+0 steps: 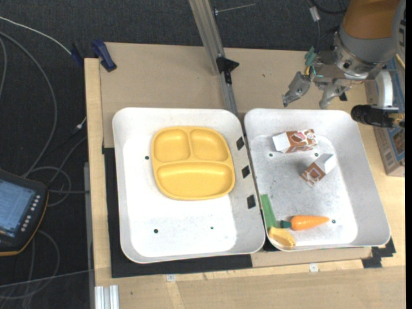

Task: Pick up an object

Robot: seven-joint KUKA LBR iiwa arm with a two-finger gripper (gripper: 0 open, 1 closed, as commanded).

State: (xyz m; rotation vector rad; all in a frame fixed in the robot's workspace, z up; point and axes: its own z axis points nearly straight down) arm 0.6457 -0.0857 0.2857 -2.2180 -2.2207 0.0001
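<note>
Hovering above right bin's (360, 140) far rim, end effector (314, 95) spread wide, unladen; carrot (309, 222) near front.

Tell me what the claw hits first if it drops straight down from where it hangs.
Probably the back rim of the right bin, or the bench just behind it. The open claw hangs near that edge; height is hard to judge here.

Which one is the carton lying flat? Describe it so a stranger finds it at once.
Go to the right bin, the one without the yellow tray. Near its far edge lies a flat carton, white and brown. It is longer than the small carton just nearer, and far from the orange carrot.
</note>
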